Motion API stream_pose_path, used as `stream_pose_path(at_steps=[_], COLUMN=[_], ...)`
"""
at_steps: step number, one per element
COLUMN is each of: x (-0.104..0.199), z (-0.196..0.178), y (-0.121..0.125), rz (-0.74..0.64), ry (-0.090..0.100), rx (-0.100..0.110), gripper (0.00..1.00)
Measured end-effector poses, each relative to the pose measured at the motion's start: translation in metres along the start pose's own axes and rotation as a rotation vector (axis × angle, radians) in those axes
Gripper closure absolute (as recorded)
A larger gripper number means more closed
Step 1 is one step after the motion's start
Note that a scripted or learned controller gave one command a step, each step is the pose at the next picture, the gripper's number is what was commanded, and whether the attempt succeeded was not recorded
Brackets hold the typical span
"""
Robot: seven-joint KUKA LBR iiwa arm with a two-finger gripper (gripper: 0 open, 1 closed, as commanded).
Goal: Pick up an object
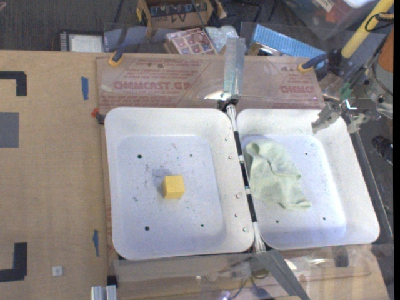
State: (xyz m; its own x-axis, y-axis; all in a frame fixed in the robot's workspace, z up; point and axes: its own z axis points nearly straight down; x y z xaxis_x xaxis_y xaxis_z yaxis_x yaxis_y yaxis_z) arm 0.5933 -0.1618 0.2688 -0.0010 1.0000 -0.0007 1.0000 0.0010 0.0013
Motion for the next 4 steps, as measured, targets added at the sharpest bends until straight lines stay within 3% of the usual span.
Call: stream_pose_path(at_steps=[1, 2, 3, 4], x=[-0.062, -0.059, -0.010, -0.010], z=[-0.063, 0.135, 0.181, 0.169], y=[0.004, 0.031, -0.023, -0.021], rz=[-0.215, -0.561, -0.456, -0.454], ry=[-0.002, -0.001, -0.001, -0.004], rx=[-0.002, -0.001, -0.005, -0.011], gripper=[0.00, 0.00, 0.00, 1.00])
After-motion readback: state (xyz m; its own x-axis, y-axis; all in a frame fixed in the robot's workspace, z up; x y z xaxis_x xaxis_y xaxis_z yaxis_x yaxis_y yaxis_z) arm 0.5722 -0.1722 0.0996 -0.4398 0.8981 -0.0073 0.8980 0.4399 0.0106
